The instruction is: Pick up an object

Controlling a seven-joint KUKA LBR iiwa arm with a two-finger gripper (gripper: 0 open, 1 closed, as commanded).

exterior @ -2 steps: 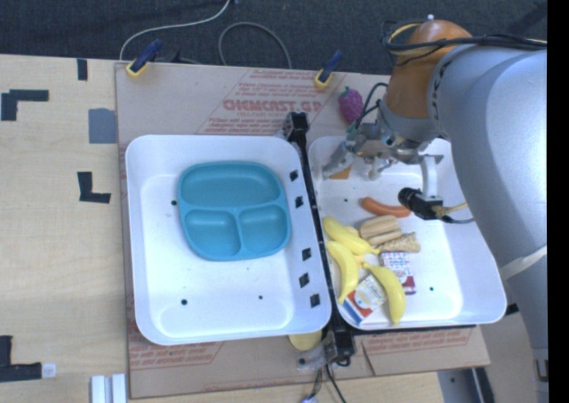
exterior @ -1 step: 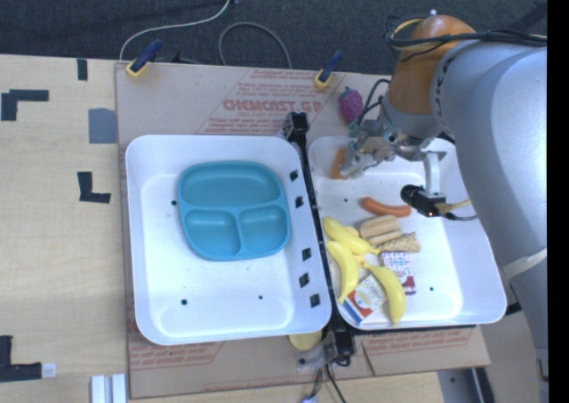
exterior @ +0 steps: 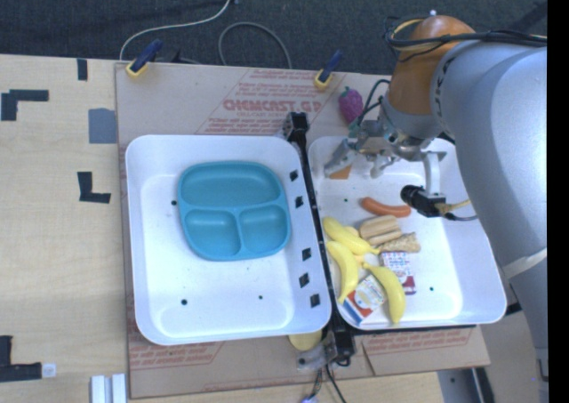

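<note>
My pincer [exterior: 358,157] hangs over the far end of the right bin [exterior: 471,303], its grey fingers [exterior: 339,159] spread apart with nothing between them. Just below the near fingertip an orange piece [exterior: 339,173] lies on the bin floor; I cannot tell whether the finger touches it. A purple grape-like item [exterior: 350,104] sits just outside the bin's far rim, beside my wrist. The objects available for picking lie nearer the camera in the same bin: a sausage [exterior: 385,206] apart from the rest, then two tan bread sticks [exterior: 388,234] side by side, bananas [exterior: 353,254] along the bin's left wall, and a small red-and-white packet [exterior: 402,270] touching the banana cluster. A black cable fitting [exterior: 423,200] from my arm hangs over the bin's right half. The left bin [exterior: 151,303] holds a blue divided plate [exterior: 236,209], lying flat, well apart from my pincer.
</note>
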